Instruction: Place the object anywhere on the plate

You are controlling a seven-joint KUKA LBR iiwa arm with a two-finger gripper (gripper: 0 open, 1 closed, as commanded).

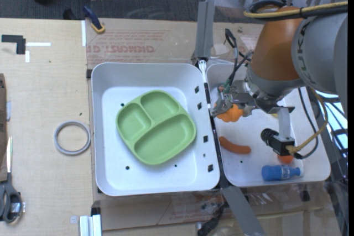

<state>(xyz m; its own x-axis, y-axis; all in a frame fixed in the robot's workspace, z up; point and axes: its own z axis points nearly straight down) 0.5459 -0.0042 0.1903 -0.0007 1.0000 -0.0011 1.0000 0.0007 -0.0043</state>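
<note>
orange object (233,114) directly under fingers (225,103), right bin | fingers' state: cannot tell | green plate (156,127) left bin

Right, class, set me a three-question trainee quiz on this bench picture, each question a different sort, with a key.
1. True or false: the green plate lies in the left bin.
2. Multiple choice: which thing lies nearest the right bin's front edge? A) blue bottle B) orange sausage C) orange ball
3. Fill the gap: the claw hangs over the orange ____ at the right bin's left side.

Key: 1 true; 2 A; 3 ball. Whether the claw grips the ball cannot be told from this view.
</note>
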